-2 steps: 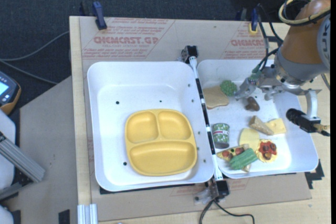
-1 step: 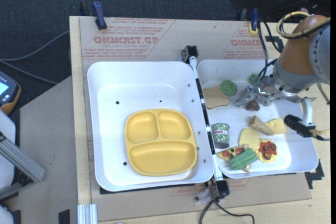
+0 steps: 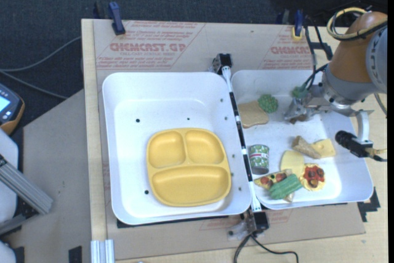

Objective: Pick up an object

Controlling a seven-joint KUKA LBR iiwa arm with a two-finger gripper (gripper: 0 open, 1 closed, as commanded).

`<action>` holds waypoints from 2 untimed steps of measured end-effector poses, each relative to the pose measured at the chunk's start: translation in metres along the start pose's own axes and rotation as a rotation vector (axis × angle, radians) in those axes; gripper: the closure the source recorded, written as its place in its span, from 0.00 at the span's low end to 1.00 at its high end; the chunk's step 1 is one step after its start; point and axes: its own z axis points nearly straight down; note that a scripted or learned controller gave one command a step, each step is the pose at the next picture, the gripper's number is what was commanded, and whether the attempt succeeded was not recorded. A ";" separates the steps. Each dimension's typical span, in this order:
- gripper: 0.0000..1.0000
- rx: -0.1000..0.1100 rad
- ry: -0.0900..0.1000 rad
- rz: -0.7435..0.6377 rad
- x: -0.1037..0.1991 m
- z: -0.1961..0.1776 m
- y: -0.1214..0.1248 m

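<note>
Camera view: the gripper hangs low in the right bin, whether spread or closed I cannot tell. The broccoli lies just to its left, the nearest thing, with the bread slice beyond.

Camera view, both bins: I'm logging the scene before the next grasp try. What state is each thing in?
Yellow plastic divided tray: flat in the left white bin, right side up.
Small green-labelled can: upright, right white bin.
Green broccoli toy: loose on bin floor.
Tan bread-slice toy: lying flat.
Two-finger gripper: low in right bin, nothing seen held.
</note>
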 end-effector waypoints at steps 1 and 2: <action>1.00 0.003 0.002 -0.005 0.051 0.011 0.010; 1.00 0.000 0.004 -0.007 0.129 -0.095 -0.055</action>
